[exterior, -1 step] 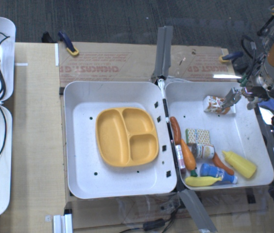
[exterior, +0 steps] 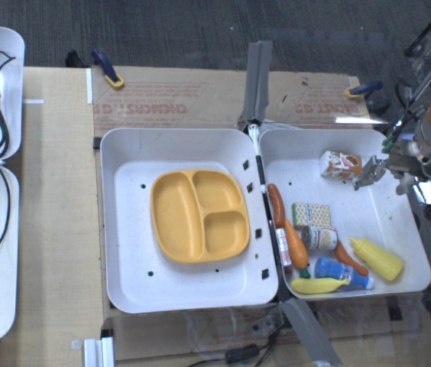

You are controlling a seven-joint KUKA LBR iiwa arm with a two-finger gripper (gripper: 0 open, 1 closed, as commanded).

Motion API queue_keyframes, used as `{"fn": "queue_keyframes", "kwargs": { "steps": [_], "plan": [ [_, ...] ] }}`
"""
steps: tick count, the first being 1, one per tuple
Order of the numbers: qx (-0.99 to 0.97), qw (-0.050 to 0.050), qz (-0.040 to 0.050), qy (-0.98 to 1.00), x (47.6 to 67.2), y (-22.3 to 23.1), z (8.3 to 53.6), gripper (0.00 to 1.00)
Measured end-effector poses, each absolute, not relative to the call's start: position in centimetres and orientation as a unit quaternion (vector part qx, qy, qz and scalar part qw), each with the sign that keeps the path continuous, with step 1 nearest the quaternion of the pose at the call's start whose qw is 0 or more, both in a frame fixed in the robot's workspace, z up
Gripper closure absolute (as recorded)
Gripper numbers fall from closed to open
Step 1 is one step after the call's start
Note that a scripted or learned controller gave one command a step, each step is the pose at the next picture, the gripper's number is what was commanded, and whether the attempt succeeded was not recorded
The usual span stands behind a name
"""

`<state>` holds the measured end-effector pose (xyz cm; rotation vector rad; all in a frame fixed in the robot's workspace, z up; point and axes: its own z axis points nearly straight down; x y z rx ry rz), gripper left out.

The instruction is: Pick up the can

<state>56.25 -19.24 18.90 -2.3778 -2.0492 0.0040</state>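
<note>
Can (exterior: 319, 238) is lying on its side mid right bin (exterior: 403, 205), wedged between checkered box (exterior: 312, 214) and carrots (exterior: 296, 243), so it's sitting crowded. Gripper (exterior: 370, 174) is hovering near the bin's upper right, by the crumpled packet (exterior: 341, 164); finger state: cannot tell.

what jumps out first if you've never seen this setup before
The yellow divided plate sits alone in the middle of the left bin. The right bin is crowded along its near side: a can lying among a carrot, a blue bottle, a banana and a mustard bottle. The gripper hangs over the right bin's far part, beside a small packet.
</note>
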Motion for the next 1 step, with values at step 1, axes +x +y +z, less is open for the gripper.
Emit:
{"fn": "queue_keyframes", "kwargs": {
  "steps": [1],
  "plan": [
    [-0.763, 0.001, 0.0016, -0.647, 56.00, -16.74, 16.61, 0.00]
  ]
}}
